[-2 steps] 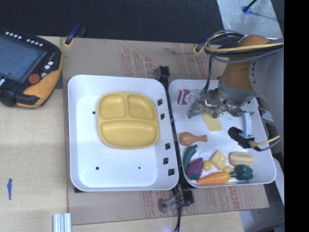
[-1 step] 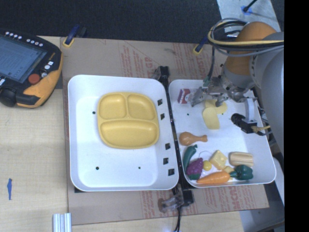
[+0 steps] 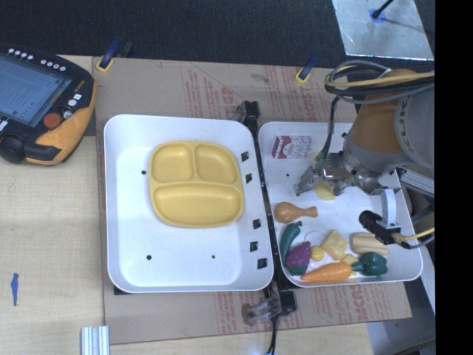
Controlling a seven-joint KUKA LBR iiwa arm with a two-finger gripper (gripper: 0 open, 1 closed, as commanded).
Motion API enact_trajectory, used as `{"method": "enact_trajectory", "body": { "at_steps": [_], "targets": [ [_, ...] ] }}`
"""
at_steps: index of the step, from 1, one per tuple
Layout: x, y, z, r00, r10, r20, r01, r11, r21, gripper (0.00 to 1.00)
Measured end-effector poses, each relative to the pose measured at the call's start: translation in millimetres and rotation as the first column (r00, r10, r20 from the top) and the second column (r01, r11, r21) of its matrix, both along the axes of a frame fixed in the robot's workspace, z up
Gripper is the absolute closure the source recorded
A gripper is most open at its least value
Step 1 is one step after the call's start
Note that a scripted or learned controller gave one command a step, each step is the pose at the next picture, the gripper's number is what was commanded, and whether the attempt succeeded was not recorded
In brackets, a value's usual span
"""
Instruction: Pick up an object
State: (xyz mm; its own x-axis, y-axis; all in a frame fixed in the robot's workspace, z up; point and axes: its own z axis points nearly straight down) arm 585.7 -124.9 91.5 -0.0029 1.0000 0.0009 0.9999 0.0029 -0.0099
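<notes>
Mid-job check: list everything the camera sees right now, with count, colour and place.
Bins: two, white, side by side on the bench.
Divided plate: one, yellow, in the left bin.
Carton: one, white and red, right bin, far corner.
Drumstick: one, tan, right bin, middle.
Yellow toy: one, right bin, at the tool.
Grapes: one, purple, right bin, near side.
Carrot: one, orange, right bin, near edge.
Pendant: one, orange and black, bench, far left.
Tool: one, grey, over the right bin.
</notes>
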Motion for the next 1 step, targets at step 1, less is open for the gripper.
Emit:
{"method": "enact_trajectory", "body": {
  "at_steps": [1],
  "targets": [
    [43.8, 32.0, 1.0, 1.0, 0.004, 0.011, -0.004, 1.0, -0.001, 0.0]
  ]
}}
